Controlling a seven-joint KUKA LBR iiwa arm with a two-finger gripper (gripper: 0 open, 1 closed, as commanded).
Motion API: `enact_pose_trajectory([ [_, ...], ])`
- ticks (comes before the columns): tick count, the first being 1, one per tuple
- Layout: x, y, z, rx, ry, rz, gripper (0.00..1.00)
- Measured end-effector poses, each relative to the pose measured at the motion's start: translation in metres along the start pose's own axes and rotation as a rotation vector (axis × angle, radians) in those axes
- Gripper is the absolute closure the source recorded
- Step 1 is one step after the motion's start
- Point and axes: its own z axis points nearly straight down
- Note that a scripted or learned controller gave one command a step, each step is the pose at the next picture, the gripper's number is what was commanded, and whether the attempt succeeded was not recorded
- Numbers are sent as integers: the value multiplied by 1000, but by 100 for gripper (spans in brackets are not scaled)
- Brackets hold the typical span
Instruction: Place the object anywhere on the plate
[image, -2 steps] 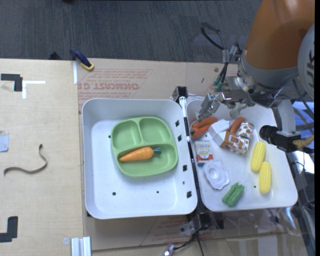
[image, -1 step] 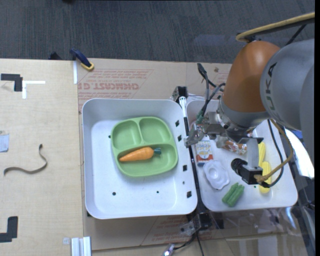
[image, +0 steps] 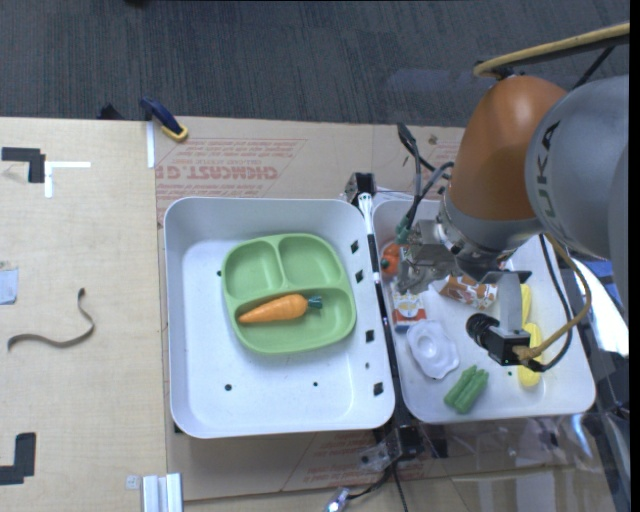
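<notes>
Camera view: cardboard (image: 235, 160) under the bins bears mirrored red lettering.

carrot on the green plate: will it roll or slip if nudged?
The carrot looks rounded and tapered, so it would probably roll in a curve. It lies in the green plate's large compartment, whose raised rim should likely stop it. Its smooth surface suggests plastic, possibly slippery.

One fixed camera looks down, slanted, on both bins (image: 185, 330).

Mirrored red print on cardboard sheet (image: 232, 166), "KUKA" letters on arm (image: 560, 170)
</notes>
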Motion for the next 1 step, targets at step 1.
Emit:
enact_pose_trajectory([
  [1,64,19,47,-2,4,85,100],
])
